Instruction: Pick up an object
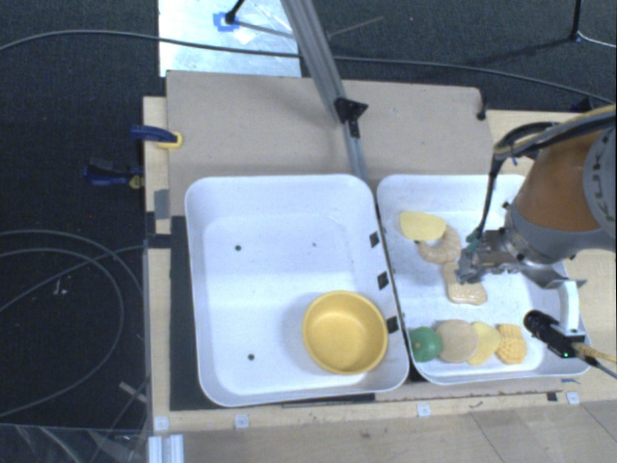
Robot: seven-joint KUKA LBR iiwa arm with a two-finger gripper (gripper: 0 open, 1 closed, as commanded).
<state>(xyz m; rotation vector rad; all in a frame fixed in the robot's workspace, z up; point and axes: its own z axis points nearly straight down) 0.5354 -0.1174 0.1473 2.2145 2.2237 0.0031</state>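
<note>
Now, going from the left, the left bin (280, 201) is a shallow white tray of smooth plastic, and in its near right corner sits a round yellow bowl (345, 331), glossy and empty. Beside it, the right bin (405, 193) holds the small pieces: a flat pale yellow piece (422, 226), a curved beige piece (443, 251), a tan flat piece (467, 292), and along the near wall a green round piece (423, 340), a beige disc (455, 340) and a yellow waffle-like piece (511, 345). The gripper (472, 268) is low over the tan flat piece; how wide it stands I cannot tell. I judge this is the reaching step, and the next move needs a firm closing on a thin, flat, probably slippery shape.
</note>
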